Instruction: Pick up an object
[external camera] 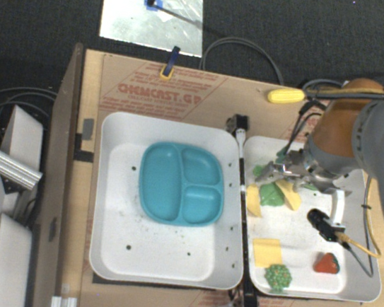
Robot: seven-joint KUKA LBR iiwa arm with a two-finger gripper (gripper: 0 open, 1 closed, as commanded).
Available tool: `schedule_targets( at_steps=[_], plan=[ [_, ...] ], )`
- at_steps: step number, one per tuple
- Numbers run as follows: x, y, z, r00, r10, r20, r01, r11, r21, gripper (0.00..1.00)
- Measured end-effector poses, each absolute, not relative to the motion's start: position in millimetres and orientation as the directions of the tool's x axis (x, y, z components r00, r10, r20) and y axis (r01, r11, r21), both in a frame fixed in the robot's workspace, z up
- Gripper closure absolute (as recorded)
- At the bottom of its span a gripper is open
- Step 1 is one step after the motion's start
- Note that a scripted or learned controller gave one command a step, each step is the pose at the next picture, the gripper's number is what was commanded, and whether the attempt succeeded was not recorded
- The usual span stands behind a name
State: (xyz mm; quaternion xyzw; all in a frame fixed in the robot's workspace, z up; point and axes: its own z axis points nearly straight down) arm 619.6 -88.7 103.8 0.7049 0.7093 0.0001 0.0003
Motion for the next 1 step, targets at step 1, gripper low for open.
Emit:
schedule_targets(
  at_steps=[1],
  plan=[
    [607.1, -99.8, 113.8, -0.001, 1.000, -0.001, 1.000, 0.001, 0.000, 0.00]
  ],
)
